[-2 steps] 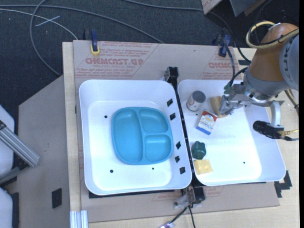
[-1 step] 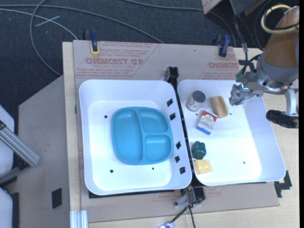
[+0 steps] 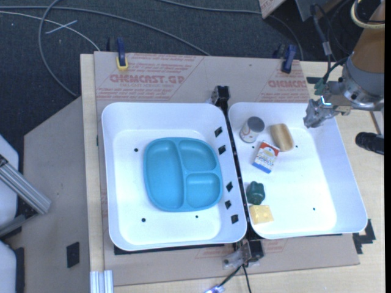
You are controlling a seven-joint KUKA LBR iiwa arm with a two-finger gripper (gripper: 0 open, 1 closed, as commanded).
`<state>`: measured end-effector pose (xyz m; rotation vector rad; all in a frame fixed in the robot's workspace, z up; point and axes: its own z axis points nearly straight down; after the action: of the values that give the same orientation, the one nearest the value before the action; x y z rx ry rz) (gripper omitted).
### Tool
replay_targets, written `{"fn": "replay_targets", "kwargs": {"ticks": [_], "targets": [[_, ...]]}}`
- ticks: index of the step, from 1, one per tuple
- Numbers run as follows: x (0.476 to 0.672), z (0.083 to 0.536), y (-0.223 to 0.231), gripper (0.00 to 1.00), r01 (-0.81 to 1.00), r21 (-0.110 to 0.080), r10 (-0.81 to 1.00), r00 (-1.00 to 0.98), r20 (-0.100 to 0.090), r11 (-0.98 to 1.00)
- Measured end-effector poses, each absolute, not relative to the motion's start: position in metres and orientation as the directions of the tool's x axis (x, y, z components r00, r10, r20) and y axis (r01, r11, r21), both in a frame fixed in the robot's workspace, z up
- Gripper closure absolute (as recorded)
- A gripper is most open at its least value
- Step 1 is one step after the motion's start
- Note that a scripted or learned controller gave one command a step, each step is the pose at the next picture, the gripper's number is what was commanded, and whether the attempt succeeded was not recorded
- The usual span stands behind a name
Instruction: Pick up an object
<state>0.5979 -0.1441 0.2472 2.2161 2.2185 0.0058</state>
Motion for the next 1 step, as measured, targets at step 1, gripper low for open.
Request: {"fn": "replay_targets", "kwargs": {"ticks": [1], "targets": [[0.599, 0.2813, -0.1442, 1.0, 1.0, 0.005, 1.0, -0.001, -0.001, 0.001]]}}
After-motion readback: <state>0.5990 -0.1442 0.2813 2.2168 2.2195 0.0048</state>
